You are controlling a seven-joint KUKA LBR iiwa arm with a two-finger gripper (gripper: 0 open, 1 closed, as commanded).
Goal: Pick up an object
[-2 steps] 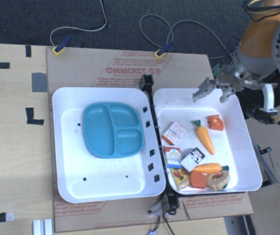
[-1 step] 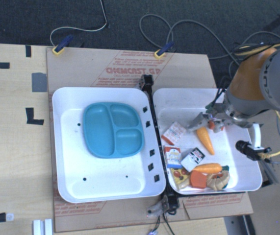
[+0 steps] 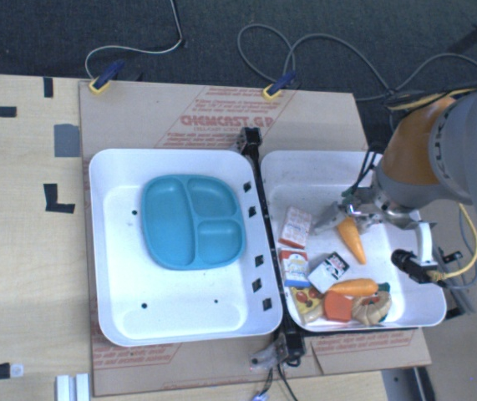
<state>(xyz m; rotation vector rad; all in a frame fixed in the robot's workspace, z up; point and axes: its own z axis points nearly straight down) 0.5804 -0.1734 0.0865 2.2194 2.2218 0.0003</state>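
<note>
Carrot (image 3: 352,239) looks the likeliest catch: the orange, tapered piece lies in the right bin (image 3: 322,167), slanting from its blunt top down toward the near side, and the pincer (image 3: 357,210) sits right at that upper end. The wrist hides the working end, so I cannot tell how wide the pincer stands or whether it has anything in it. To do this step well, I would judge the grip should close across the carrot's thicker upper part, at right angles to its length, since the tapered tip would likely slip out. A straight vertical lift would keep clear of the bin's right wall and of the black-and-white card (image 3: 332,267) just left of the carrot's tip.

The rest of the right bin is crowded toward its near edge: a red-and-white packet (image 3: 296,225) to the left, a second orange piece (image 3: 353,287) lying crosswise, a red block (image 3: 337,307) and a tan lump (image 3: 372,309) pressed together. The far part of that bin is bare white floor.

The left bin (image 3: 113,307) carries a blue divided plate (image 3: 195,220) toward its far half. Both bins rest on a cardboard sheet (image 3: 221,119) clamped at its far edge, on a pale wood tabletop (image 3: 21,249) with black tape marks; cables trail over dark carpet (image 3: 54,15) beyond.
</note>
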